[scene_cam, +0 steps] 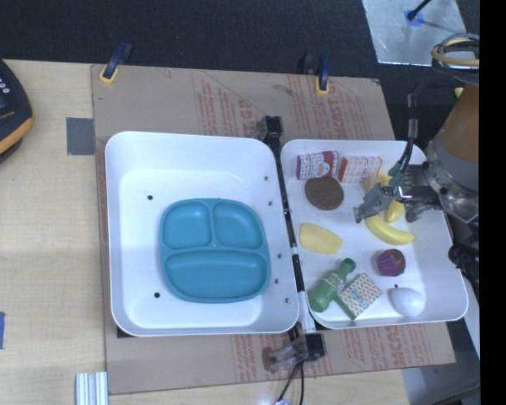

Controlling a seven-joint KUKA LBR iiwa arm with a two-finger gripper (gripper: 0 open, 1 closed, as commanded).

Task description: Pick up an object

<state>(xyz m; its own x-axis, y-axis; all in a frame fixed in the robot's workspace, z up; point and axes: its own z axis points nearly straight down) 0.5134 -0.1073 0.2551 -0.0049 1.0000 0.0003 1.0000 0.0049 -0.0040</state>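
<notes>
Robot lab: clamped cardboard (236,99), 2 bins (126,226)

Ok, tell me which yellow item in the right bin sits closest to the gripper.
The banana, lying just below the gripper; the paler yellow lemon-like piece sits farther left, near the bin divider.

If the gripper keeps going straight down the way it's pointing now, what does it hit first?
Most likely the banana. The gripper hangs over the right bin with its tips just above the banana's upper end. Its height above the banana is unclear from this slanted view.
</notes>
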